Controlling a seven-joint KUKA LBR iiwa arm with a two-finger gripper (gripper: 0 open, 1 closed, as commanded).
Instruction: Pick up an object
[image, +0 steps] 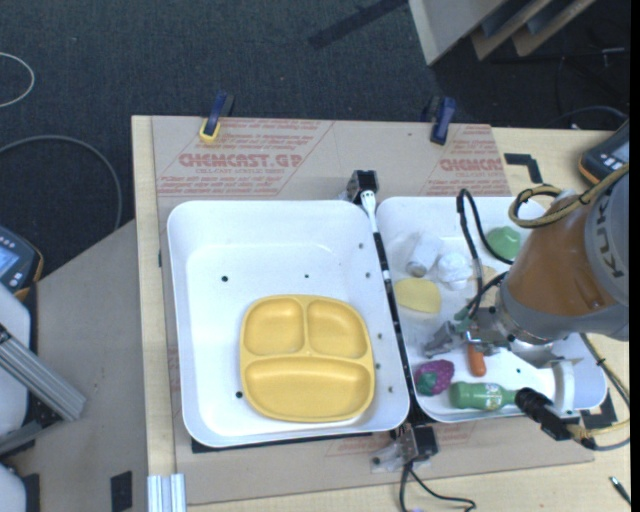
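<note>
My arm (565, 265) comes in from the right side of the camera view and bends down over the right bin (392, 222), its orange band facing the camera and the grey wrist below it tilted toward the bin's middle. My pincer (468, 338) hangs low over the bin floor, its dark tips pointing down and to the left. I cannot tell how the pincer is set, because the wrist hides most of it and the rest blends with what lies under it. I see nothing clearly caught in it.

The things I could take all lie in the right bin. A small orange piece (477, 362) sits just beside the pincer tips, close enough that I cannot tell whether they touch. A grey piece (437, 346) lies to their left. Nearer the front rim are a purple object (434, 376) and a green bottle (476, 396) lying on its side. A pale yellow block (418, 296) rests near the divider, with a white object (424, 256) behind it and a light green object (505, 240) near the back, partly behind my arm.

The left bin (200, 290) holds a yellow divided tray (305, 356), well apart from the pincer. Both bins sit on the desk (150, 200).
</note>
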